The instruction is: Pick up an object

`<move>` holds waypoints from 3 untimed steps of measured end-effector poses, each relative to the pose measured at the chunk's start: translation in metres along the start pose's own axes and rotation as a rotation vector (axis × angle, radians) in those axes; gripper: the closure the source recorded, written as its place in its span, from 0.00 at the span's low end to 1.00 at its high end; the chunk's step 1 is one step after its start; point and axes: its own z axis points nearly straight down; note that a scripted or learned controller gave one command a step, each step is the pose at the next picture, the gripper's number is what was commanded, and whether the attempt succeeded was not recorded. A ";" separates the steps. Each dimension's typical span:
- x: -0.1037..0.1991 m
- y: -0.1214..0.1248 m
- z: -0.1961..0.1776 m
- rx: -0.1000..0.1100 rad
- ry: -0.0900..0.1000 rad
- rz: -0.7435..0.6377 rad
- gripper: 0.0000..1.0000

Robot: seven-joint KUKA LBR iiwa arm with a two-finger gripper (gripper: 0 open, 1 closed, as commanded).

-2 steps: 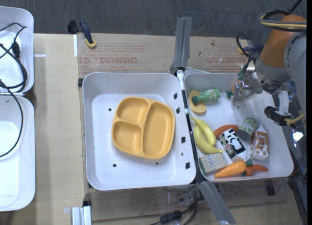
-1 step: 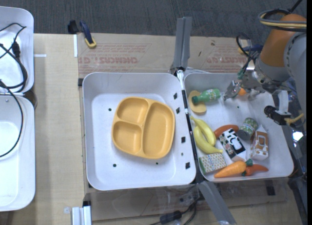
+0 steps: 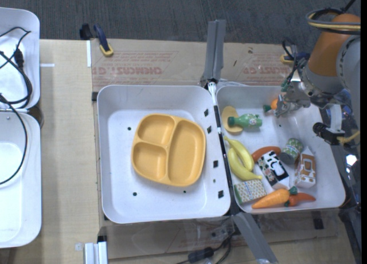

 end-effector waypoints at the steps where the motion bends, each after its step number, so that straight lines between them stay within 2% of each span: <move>1: 0.000 0.001 0.000 -0.002 0.000 0.000 0.00; 2: 0.000 0.000 -0.009 0.001 -0.001 -0.003 1.00; 3: 0.000 0.001 -0.010 -0.001 -0.002 -0.003 0.00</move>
